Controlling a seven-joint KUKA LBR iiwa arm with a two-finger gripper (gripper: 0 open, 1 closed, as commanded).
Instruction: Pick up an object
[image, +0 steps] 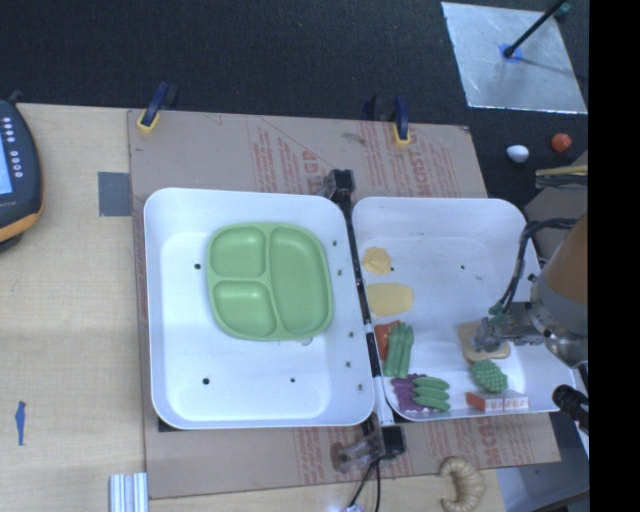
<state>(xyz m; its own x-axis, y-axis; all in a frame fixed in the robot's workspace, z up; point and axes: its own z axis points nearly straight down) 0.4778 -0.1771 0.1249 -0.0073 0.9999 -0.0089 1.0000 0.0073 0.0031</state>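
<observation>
Reaching in from the right, the arm sets its gripper (492, 335) low over a tan food piece (484, 343) in the right bin (440, 212), close above it or touching; whether it grips cannot be told. Small toy foods cluster along this bin's near and left walls, within reach. A green divided plate (270, 280) lies apart in the left bin (180, 300).
</observation>
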